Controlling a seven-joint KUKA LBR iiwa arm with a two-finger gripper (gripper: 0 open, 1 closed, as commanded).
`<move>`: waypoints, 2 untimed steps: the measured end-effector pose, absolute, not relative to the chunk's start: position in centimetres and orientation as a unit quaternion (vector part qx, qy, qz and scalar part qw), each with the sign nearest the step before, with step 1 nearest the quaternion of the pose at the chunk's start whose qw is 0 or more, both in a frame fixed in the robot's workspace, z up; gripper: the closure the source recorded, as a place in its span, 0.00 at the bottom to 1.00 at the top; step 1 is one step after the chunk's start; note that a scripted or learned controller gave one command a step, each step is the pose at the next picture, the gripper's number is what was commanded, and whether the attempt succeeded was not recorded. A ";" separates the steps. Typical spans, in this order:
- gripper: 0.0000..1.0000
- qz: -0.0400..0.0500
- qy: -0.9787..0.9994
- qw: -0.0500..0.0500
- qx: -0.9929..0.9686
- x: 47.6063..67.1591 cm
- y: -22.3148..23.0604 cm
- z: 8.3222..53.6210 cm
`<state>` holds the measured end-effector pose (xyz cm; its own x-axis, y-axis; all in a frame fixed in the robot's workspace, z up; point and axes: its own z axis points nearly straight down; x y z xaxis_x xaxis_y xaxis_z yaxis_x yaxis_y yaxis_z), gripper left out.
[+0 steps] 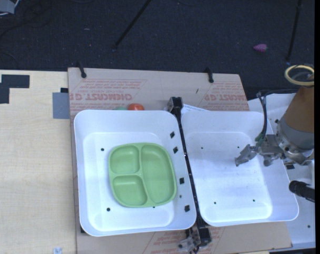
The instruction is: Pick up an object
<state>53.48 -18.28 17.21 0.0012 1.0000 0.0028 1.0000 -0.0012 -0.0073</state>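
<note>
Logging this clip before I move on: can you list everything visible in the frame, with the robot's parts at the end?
shallow white plastic bins: two, white, side by side on the bench.
green three-compartment plastic plate: one, light green, lying flat in the left bin.
small red-orange round object: one, behind the left bin's far rim; too small to identify.
brown cardboard sheet: one, brown with red print, under the bins.
light wooden bench top: one, pale wood, left of the bins.
grey arm: one, orange band, entering from the right.
claw: one, grey metal, over the right bin.
</note>
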 end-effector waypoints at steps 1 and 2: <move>0.00 0.002 -0.707 0.004 -0.707 53.2 -19.1 11.3; 1.00 0.001 -0.706 0.002 -0.709 53.3 -19.2 12.6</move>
<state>53.28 -19.16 12.62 0.0040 1.0000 0.0018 1.0000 -0.0040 -0.0048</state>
